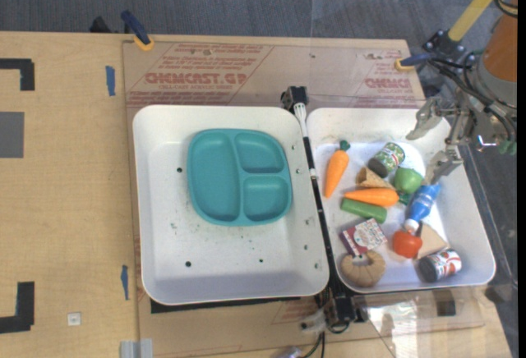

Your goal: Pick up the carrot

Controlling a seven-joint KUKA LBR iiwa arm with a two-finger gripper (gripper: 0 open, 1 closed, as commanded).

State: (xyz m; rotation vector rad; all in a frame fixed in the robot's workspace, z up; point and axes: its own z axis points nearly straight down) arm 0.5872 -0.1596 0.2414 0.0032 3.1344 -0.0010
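On the bench, the right bin holds the carrot; the gripper hangs above, jaws spread, holding nothing.

2 white bins: left bin, right bin. 1 teal plate, 3 compartments. 2 carrots: one at 10 o'clock in right bin, other mid. 2 cans: at 12, at 5. 1 blue bottle. 1 tomato. 1 gripper.
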